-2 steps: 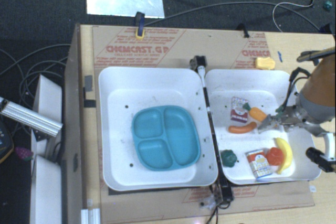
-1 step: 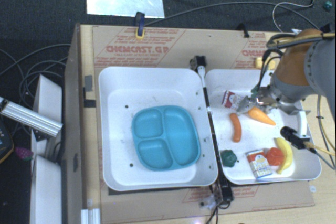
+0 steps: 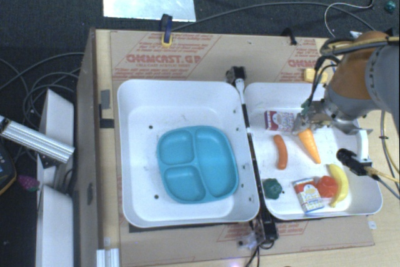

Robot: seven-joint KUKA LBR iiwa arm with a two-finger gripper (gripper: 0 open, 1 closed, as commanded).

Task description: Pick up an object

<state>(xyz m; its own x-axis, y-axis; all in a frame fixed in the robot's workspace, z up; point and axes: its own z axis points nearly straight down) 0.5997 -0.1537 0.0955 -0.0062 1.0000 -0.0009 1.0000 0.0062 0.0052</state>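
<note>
we have our tool [image 3: 304, 124] low in the right bin [image 3: 375, 200], touching the top end of the carrot [image 3: 309, 144], whose long axis runs down-right away from it, though we cannot tell how it stands or whether it grips.

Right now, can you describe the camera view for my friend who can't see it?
A grey robot arm with an orange band reaches from the right, its gripper right above the top of an orange toy carrot in the right white bin. An orange sausage and a yellow banana lie nearby; a blue divided plate sits in the left white bin.
</note>
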